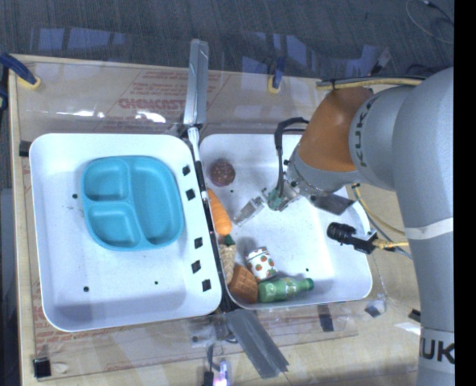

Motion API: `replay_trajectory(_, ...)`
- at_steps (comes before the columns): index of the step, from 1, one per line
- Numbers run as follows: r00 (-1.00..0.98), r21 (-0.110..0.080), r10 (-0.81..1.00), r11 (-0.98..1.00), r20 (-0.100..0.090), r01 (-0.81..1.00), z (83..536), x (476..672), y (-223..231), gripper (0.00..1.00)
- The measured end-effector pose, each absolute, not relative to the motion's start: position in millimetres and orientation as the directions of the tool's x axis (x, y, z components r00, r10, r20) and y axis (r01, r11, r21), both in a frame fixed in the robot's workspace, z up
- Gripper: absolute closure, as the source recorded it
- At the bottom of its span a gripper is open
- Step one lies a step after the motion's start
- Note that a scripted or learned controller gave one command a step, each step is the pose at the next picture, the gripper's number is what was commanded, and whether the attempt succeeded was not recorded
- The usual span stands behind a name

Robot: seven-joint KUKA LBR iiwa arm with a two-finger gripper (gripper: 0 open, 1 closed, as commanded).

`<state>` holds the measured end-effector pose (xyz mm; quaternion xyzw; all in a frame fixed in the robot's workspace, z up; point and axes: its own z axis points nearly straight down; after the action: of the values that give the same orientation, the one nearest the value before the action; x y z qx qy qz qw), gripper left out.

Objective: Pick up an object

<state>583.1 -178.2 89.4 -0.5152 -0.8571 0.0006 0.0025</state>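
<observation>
My gripper [260, 203] hangs low over the middle of the right bin [346, 284], open, with nothing between its fingers. Just left of it lies an orange carrot [219, 214] along the bin's left wall. A brown ball [222, 171] sits further back at the left. Toward the front are a white cup with red dots [259, 262], a green bottle [285, 289] lying on its side, and a brown cone-shaped piece [241, 281]. None of them touches the gripper.
The left bin [53, 288] holds a blue divided tray [132, 201]. A metal divider [196, 83] runs back between the bins. The grey arm [407, 151] with its orange band [330, 135] covers the right bin's far right side.
</observation>
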Motion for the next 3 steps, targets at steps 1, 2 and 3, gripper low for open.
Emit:
replay_trajectory(1, -0.397, -0.003, 0.918, 0.397, 0.002, 0.918, 89.9, 634.3, -209.1, 0.00)
replay_trajectory(2, -0.428, -0.004, 0.904, 0.428, 0.005, 0.904, 89.0, 548.2, -210.8, 0.00)
replay_trajectory(3, -0.469, -0.002, 0.883, 0.469, 0.002, 0.883, 89.8, 657.7, -209.8, 0.00)
